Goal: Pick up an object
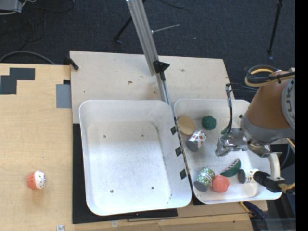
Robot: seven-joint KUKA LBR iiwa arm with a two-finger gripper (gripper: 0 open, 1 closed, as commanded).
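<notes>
No text, label, brand or number is legible on anything in view.

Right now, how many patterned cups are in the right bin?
2: one patterned cup lies beside the tan ball, the other near the front by the red ball. The arm may hide more.
</notes>
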